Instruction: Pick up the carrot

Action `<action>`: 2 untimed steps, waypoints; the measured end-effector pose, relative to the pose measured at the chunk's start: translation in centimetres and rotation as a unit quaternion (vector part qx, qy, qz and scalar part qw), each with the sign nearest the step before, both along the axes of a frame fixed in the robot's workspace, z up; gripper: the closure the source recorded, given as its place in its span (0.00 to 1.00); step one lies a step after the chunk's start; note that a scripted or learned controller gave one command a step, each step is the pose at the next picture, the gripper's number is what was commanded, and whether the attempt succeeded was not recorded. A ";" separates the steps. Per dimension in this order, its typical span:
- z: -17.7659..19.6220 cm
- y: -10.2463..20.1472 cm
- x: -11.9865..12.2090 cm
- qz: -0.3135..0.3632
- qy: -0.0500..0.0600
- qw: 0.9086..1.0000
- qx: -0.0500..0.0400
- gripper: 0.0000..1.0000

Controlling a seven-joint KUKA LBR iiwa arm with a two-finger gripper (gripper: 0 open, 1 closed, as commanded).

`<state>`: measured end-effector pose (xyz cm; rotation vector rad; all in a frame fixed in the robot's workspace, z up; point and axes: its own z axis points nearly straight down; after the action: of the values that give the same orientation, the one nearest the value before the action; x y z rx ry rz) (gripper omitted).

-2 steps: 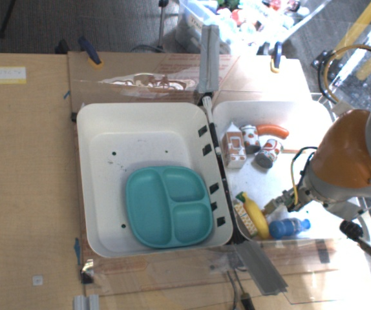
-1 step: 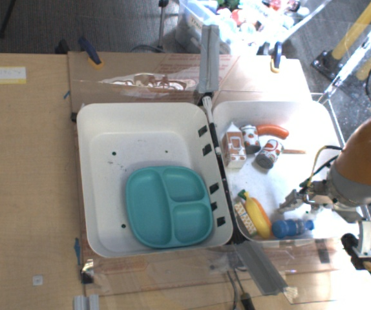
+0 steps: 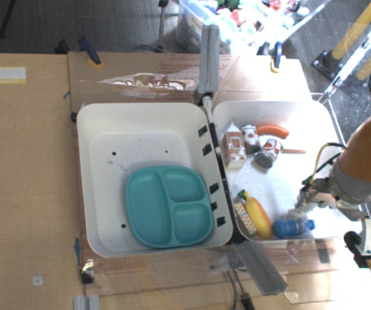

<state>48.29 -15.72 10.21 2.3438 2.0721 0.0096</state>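
You have two white bins, one teal divided plate, one carrot, one small carton, two cans, one banana, one blue bottle, one arm.

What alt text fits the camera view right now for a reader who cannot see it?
The arm reaches over the right bin from the right, short of the carrot lying at the bin's far side. A teal divided plate sits in the left bin.
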 end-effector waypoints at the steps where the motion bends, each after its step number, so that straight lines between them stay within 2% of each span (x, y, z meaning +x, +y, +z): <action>1: 11.7 8.3 5.5 -0.205 0.006 0.979 0.004 1.00; 2: -1.2 2.1 3.4 -0.222 0.002 0.975 0.005 1.00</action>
<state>51.69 -13.58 9.03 2.7528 1.5035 0.0113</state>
